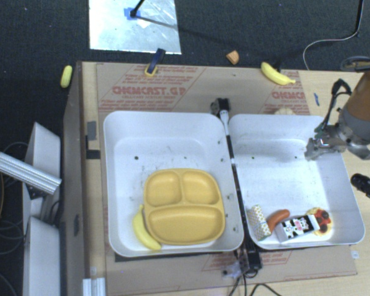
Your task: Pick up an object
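My gripper (314, 148) hangs over the right bin (277, 171), near its back right part, well above the objects at the front. Along that bin's front edge lie a silver-wrapped piece (258, 219), a red-orange sausage (278, 216), a black-and-white box (296, 227) and a red and yellow toy (320, 219). In the left bin (160, 134) a yellow divided plate (184, 206) rests with a yellow banana (143, 231) at its left edge. Nothing shows between the gripper's fingers.
On the bench behind the bins lie a banana (276, 74), a small orange piece (233, 57) and a blue-yellow clip (154, 61). A yellow item (66, 76) sits off the bench's left corner. The arm's orange band (365, 103) stands at the right.
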### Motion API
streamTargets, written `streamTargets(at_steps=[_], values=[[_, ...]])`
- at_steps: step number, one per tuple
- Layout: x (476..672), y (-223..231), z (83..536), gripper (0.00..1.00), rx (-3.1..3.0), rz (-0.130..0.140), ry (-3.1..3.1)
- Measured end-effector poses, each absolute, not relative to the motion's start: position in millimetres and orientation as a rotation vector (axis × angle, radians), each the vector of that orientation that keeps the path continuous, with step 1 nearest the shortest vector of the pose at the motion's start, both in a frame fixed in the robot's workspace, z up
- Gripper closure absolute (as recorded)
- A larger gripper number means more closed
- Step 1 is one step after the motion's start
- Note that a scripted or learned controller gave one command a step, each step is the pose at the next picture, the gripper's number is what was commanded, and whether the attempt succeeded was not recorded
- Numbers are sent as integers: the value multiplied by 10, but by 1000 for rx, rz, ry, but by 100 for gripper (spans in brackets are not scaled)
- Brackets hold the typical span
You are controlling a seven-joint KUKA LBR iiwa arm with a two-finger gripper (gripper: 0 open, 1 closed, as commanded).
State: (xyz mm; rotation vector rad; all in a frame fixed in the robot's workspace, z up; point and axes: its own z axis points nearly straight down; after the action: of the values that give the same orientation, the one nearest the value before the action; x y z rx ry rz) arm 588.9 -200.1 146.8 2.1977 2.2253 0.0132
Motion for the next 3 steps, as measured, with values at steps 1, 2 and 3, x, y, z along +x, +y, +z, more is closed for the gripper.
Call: streamTargets(at_steps=[1,2,3], values=[[5900,-2001,1576,100,2193,17,2226],[5910,-1999,1683,100,2188,20,2227],[5920,-1998,1791,100,2183,24,2229]])
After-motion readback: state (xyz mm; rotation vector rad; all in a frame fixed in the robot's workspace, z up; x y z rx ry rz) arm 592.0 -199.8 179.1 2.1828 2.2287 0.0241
